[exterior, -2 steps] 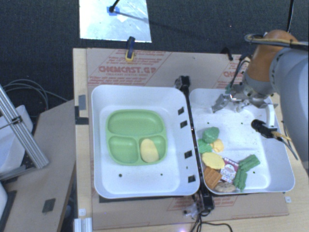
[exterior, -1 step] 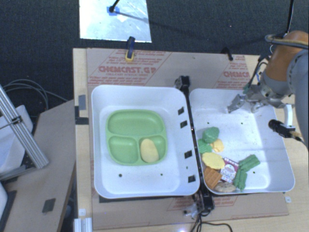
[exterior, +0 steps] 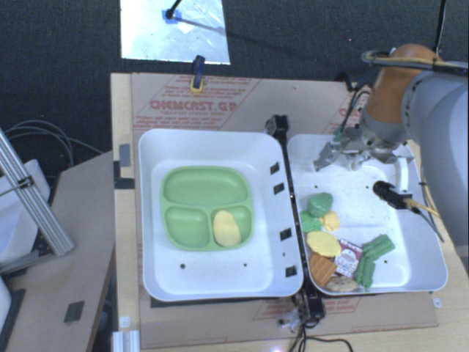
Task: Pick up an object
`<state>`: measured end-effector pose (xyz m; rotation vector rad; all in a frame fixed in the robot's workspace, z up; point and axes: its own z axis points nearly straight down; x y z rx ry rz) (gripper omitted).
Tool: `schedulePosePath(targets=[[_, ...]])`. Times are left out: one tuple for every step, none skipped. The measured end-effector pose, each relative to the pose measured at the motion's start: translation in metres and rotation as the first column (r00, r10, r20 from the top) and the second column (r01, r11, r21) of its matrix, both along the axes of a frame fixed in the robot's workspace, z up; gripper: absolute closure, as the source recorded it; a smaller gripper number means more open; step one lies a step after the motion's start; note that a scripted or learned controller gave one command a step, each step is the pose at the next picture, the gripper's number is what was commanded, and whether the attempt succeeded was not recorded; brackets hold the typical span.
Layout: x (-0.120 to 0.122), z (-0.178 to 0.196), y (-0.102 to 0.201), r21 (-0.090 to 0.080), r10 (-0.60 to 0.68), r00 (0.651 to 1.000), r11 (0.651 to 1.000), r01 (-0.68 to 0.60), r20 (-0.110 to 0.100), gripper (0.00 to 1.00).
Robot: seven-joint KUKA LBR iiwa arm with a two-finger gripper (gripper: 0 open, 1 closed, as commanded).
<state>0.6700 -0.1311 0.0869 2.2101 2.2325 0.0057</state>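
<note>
My arm (exterior: 421,97) reaches in over the far right corner of the bench (exterior: 220,97), and my pincer (exterior: 344,152) hangs above the far end of the right bin (exterior: 425,270). I cannot tell from this slant how it is set, and nothing shows in its grasp.

The things I might take lie heaped in the near part of the right bin, against the wall it shares with its neighbour. A dark green piece (exterior: 319,203) sits at the far end of the heap, with a small yellow piece (exterior: 331,220) just beside it. A larger yellow piece (exterior: 324,243) lies nearer the front, touching an orange-brown piece (exterior: 321,267) at the near edge. A red and white packet (exterior: 348,256) lies amid them, and a green leafy piece (exterior: 375,252) stretches off toward the right. All of this is well apart from my pincer.

In the left bin (exterior: 172,281) a light green divided plate (exterior: 205,185) rests near the middle, and a pale yellow oval thing (exterior: 227,227) lies in its near right compartment.
</note>
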Motion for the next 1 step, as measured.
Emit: schedulePosePath(targets=[[-0.1188, -0.0033, -0.0375, -0.002, -0.016, 1.0, 1.0, 0.016, -0.011, 0.0]])
